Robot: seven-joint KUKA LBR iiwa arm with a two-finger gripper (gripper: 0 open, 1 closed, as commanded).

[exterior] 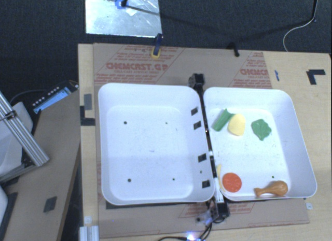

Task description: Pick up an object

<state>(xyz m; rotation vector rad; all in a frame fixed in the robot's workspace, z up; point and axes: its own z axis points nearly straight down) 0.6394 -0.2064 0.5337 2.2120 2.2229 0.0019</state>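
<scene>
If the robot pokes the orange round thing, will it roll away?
Probably not far. The orange disc looks flat, lying on its face, so it would likely slide. It sits near the right bin's wall, which should stop it. It looks small and probably light.

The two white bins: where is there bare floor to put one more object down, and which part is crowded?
The left bin has bare floor from wall to wall. In the right bin, the middle is bare, between the green stick, yellow piece and green lump above and the red disc and brown drumstick below. The upper row is crowded.
</scene>
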